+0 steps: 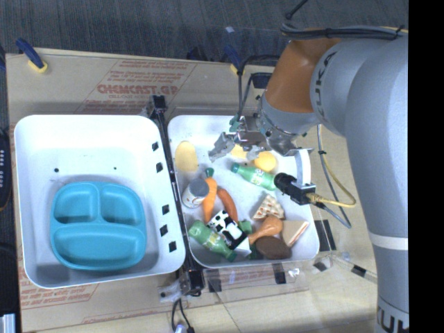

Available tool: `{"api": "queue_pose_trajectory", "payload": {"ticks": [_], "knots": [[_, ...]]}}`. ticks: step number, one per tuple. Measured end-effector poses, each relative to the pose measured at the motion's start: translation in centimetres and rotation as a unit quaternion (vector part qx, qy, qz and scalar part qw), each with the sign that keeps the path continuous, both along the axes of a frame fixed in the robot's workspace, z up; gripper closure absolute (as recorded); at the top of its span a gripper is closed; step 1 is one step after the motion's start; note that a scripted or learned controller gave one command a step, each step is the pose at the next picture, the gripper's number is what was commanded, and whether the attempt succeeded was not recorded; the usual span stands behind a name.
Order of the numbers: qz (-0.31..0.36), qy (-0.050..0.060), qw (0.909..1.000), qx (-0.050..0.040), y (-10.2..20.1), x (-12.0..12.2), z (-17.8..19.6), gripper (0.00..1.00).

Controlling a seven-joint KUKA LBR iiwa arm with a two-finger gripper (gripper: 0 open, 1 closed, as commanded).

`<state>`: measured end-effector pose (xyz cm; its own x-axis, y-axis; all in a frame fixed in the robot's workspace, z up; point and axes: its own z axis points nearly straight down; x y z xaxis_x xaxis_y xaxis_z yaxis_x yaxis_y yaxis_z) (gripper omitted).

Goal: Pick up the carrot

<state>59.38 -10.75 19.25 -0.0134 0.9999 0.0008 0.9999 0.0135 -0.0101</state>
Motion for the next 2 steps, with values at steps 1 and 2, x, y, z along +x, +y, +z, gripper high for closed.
{"api": "queue_pose_trajectory", "payload": {"ticks": [1,2], "knots": [[0.082,0.001,0.9967,0.0013,1.1,-3.7,-10.3,0.0],[0.088,0.002,0.9961,-0.0004,1.0,-3.6,-9.2,1.0]]}}
